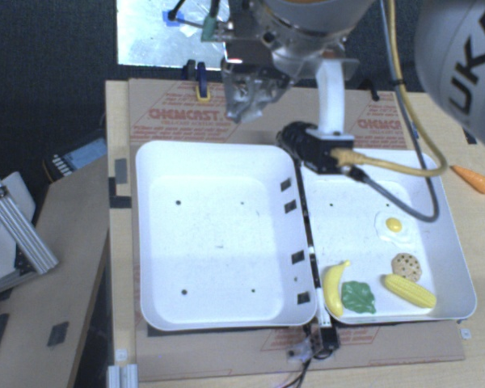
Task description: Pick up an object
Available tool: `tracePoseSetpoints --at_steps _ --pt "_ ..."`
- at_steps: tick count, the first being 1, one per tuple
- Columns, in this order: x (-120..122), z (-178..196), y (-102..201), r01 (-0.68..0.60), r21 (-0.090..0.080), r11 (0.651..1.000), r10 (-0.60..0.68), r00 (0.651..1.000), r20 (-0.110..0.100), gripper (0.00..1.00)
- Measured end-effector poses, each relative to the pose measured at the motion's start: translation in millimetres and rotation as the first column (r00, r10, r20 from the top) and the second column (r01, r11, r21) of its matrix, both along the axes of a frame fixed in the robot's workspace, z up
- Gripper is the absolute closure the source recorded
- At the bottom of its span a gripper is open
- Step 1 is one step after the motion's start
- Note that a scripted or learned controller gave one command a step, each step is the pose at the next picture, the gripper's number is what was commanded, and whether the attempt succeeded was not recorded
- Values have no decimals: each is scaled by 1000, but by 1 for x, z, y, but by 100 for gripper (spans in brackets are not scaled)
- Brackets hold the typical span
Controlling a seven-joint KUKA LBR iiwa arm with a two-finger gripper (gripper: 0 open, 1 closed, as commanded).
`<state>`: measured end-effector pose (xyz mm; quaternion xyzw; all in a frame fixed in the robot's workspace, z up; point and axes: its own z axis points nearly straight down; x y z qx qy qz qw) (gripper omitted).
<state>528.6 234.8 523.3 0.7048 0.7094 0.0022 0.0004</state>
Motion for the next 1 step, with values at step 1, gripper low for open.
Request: tracePoseSetpoints --at_steps 1 --pt "0 0 0 0 0 1000 0 1000 -1 0"
